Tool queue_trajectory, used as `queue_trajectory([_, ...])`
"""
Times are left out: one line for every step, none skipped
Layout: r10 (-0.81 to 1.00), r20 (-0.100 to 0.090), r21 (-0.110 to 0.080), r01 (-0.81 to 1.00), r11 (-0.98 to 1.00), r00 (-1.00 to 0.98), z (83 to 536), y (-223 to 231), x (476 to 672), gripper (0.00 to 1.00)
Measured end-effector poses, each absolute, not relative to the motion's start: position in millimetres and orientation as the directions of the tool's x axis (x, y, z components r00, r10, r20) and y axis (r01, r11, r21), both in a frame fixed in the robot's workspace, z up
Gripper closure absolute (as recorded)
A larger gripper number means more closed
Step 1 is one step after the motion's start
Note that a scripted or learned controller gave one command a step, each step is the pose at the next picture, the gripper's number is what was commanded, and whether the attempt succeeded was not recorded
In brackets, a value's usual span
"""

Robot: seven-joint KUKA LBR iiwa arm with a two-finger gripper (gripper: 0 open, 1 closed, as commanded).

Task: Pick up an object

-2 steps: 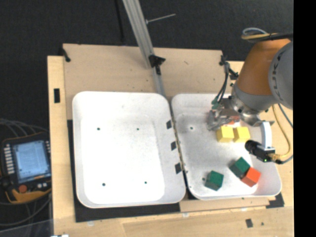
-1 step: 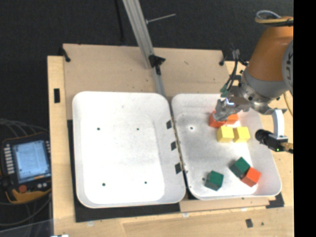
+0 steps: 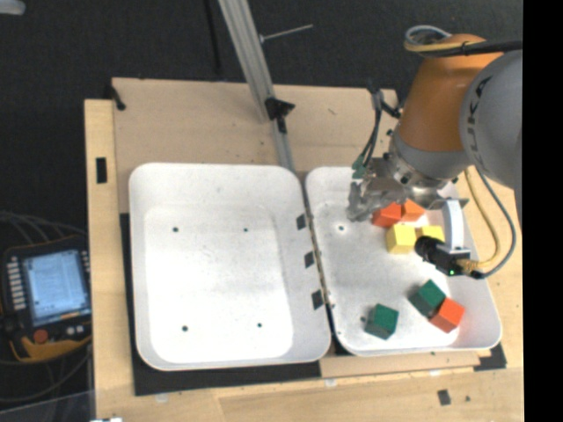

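One gripper (image 3: 361, 202) sits low in the right bin (image 3: 352, 262), near its upper left corner. Honestly can't tell from this angle if it's open, or if it's got anything. Closest targets are an orange block (image 3: 390, 214) and a yellow block (image 3: 403, 238) just beside it, touching each other. Risk: they're packed tight, so a grab could shove one away.

- Two shallow white plastic bins (image 3: 220, 262), matt, finely speckled.
- Pale wooden bench top (image 3: 193, 121), smooth, matt.
- Slim grey metal pole (image 3: 251, 51), dull sheen.
- Orange arm band (image 3: 435, 86), smooth, slightly glossy.
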State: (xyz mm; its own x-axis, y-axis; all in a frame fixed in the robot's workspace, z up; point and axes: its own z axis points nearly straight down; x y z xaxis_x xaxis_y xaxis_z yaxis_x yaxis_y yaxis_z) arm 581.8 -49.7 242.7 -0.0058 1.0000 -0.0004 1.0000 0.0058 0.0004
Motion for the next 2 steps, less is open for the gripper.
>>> queue_trajectory([1.000, 0.002, 0.002, 1.000, 0.009, -0.009, 248.8, 8.4, 584.6, 1.00])
queue_trajectory([1.000, 0.000, -0.001, 1.000, 0.006, -0.006, 232.4, 59.2, 577.7, 1.00])
